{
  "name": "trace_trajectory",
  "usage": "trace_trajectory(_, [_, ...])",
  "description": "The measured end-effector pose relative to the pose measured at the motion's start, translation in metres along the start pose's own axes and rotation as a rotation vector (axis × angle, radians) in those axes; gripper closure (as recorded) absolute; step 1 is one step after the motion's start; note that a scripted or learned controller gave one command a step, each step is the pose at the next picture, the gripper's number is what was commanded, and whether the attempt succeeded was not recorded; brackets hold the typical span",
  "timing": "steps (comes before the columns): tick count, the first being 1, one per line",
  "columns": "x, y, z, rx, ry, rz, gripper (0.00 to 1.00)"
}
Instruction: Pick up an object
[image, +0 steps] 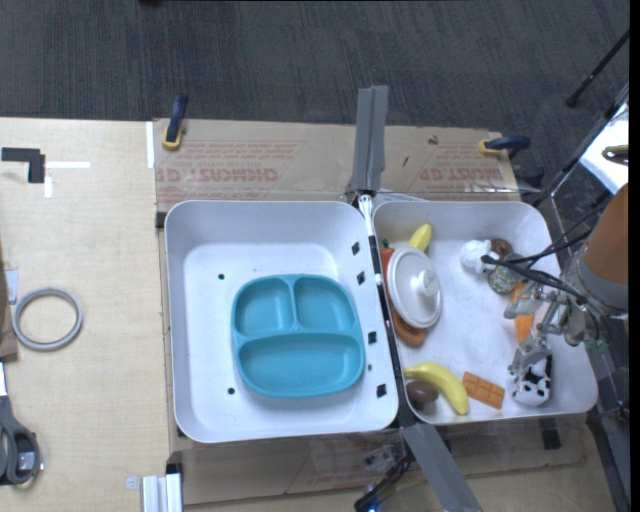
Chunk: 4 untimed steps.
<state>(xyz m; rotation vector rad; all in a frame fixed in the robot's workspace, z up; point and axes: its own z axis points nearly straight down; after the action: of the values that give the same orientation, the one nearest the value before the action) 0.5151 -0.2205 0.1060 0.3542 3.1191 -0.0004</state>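
In the right bin, the hand hangs just above a black-and-white toy cow; whether it is clenched cannot be told. A banana, an orange block and a white lidded pot crowd nearby, while the left bin holds 1 blue divided plate.

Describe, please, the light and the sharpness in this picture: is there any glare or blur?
Camera view: even, soft light; faint shadows inside the left white plastic bin; mild shine on the round white lid; small items near the metal two-finger gripper look slightly blurred.
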Motion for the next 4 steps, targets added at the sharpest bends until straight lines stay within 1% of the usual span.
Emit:
trace_trajectory(1, [-0.012, 0.014, 0.016, -0.001, 0.002, 0.033, 0.0])
trace_trajectory(2, [0.014, 0.01, 0.016, -0.001, 0.004, 0.113, 0.0])
trace_trajectory(3, [0.013, 0.011, 0.009, 0.0, 0.003, 0.11, 1.0])
trace_trajectory(4, [0.013, 0.011, 0.009, 0.0, 0.003, 0.11, 0.0])
